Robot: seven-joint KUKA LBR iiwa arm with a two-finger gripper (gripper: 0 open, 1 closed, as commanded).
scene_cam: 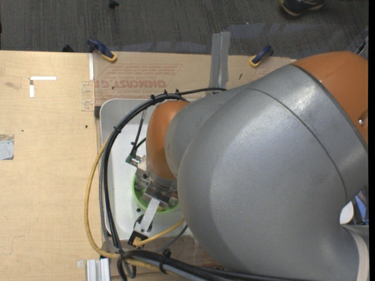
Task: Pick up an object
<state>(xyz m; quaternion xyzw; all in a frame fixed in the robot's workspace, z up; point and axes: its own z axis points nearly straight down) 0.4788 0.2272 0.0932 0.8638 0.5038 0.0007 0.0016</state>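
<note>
Grey arm (263, 174) covering most of white bin (117, 157), green object (139, 195) half hidden beneath end effector (153, 191), grip state unreadable

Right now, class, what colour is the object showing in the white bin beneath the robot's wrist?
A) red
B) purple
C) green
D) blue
C: a green object peeks out from under the wrist, inside the white bin.

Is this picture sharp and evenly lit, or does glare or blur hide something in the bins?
Camera view: light is soft and even, with mild sheen on the grey arm; this arm, near the lens, hides most of the white bin; a green thing shows partly under the wrist.
</note>
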